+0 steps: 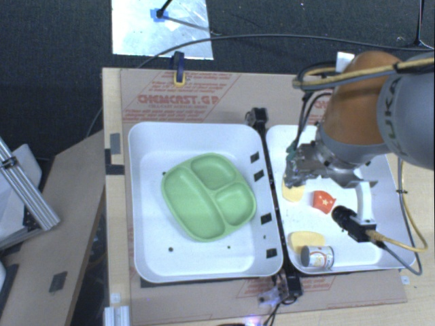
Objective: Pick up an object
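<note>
While the grey arm with its orange band reaches in from the right over the right-hand bin, its gripper hangs low at that bin's left side, directly above a pale yellow, rounded object lying on the bin floor. The gripper's tip appears to meet or nearly meet the top of that yellow piece, but the slanted view does not settle whether they touch. Whether the claw is spread or pressed together cannot be told from here, as its dark metal parts run together against the arm's body.

Just to the right of the yellow piece lies a small red-orange object, apart from the gripper. Nearer the front of the same bin, a flat yellow object rests beside a small tin can lying on its side, the two touching or nearly so. A black cylindrical part with a yellow cable juts over the bin's right half.

The left-hand bin holds a light green divided plate with three compartments, set at a tilt to the bin's walls and roughly in the middle. The two white bins sit side by side on a brown board printed with red lettering, a dark divider with black clips running between them.
</note>
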`<control>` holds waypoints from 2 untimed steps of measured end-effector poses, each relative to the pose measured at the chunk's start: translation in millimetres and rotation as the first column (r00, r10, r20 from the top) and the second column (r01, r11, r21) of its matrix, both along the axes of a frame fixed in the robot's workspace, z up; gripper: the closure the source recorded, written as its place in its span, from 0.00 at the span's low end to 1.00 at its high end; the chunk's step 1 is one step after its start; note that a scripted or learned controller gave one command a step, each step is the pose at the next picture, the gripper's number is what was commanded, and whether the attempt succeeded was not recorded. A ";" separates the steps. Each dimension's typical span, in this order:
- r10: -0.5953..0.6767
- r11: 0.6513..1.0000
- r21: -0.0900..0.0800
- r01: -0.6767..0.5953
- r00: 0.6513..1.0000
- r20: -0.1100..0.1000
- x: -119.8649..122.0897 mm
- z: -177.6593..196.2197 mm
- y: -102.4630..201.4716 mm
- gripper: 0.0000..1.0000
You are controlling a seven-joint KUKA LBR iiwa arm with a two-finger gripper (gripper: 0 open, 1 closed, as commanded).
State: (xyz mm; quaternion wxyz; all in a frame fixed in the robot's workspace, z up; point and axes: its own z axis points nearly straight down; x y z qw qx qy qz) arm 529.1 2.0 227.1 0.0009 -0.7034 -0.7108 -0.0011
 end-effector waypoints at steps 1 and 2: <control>-0.001 1.000 0.000 0.001 1.000 0.001 -3.4 -0.5 43.6 1.00; 0.000 1.000 -0.001 0.000 1.000 0.001 -7.2 6.4 97.0 1.00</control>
